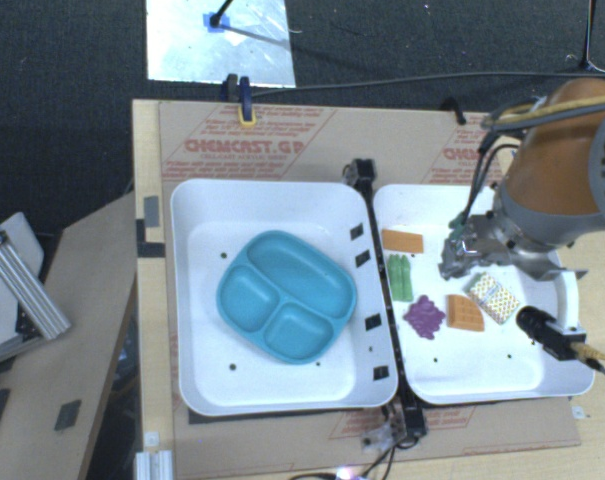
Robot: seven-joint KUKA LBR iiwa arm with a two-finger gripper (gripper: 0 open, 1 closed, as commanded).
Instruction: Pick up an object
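The right bin [452, 378] holds an orange block [403, 241] at its upper left, a green piece [400, 276] along its left wall, a purple piece [424, 316] below that, an orange waffle-like tile [464, 313] and a patterned pale block [494, 297] to the right. My gripper [456, 259] hangs over the middle of this bin, just above and left of the patterned block and the waffle tile. Nothing shows between its fingers.
The left bin [202, 368] holds a blue divided plate [285, 296]. A black divider with clips [374, 268] runs between the two bins. The arm's orange and grey body [567, 168] covers the right bin's upper right corner.
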